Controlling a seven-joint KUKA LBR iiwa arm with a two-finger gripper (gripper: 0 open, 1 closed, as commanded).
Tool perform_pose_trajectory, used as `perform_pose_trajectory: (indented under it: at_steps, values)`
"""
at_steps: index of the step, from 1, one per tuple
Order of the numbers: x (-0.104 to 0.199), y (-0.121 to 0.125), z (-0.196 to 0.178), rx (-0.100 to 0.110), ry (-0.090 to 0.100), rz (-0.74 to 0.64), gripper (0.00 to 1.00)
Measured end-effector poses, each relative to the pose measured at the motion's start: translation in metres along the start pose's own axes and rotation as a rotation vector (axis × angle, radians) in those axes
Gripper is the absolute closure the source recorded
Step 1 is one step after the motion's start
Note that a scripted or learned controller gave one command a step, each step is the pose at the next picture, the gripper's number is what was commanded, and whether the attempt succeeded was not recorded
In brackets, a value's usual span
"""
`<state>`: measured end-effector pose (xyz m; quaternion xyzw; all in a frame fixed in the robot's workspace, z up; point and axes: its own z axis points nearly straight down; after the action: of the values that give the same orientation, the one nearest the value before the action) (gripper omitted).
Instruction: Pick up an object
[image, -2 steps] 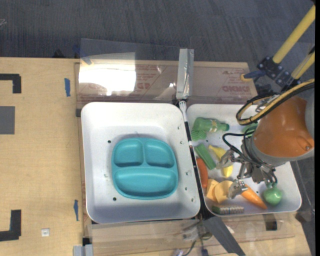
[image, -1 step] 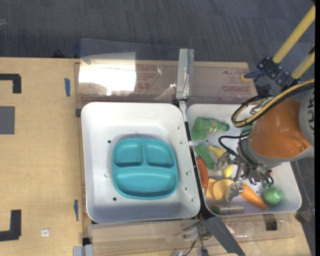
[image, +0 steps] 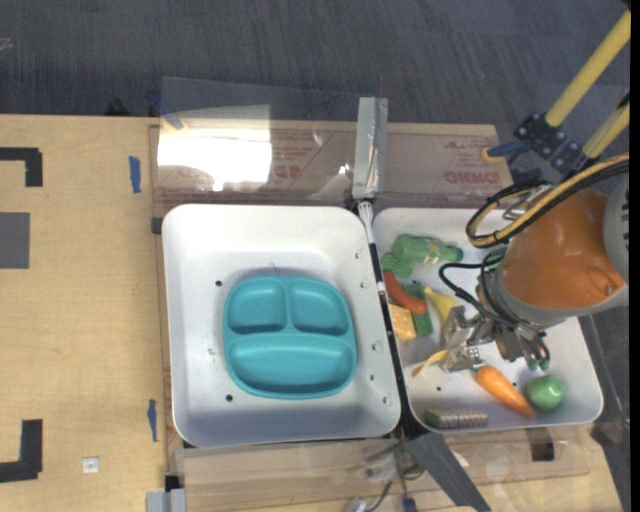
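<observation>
My gripper (image: 462, 345) hangs low in the right bin (image: 585, 395), under the orange band of the arm (image: 556, 262). It sits over the bin's middle, just right of a pile of toy food. An orange carrot (image: 502, 389) lies just below and right of it, with a green round fruit (image: 546, 392) beside the carrot. To the gripper's left are a yellow piece (image: 440, 300), a tan cheese wedge (image: 402, 322) and a red pepper (image: 400, 291). A green leafy vegetable (image: 412, 252) lies at the bin's far end.
The left bin (image: 190, 240) holds a teal divided plate (image: 290, 334). A narrow dark bar (image: 455, 419) lies at the right bin's near wall. Black and yellow cables (image: 500, 215) loop above the arm. Bare wooden bench (image: 70, 330) stretches to the left.
</observation>
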<state>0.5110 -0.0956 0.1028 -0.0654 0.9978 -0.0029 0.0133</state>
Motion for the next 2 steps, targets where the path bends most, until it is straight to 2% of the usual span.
perform_pose_trajectory:
  at_steps: [1,2]
  values:
    - [-0.043,0.086,-0.086,-0.009,0.013,-0.028,1.0]
    - [-0.07,0.096,-0.136,-0.008,0.015,-0.057,1.0]
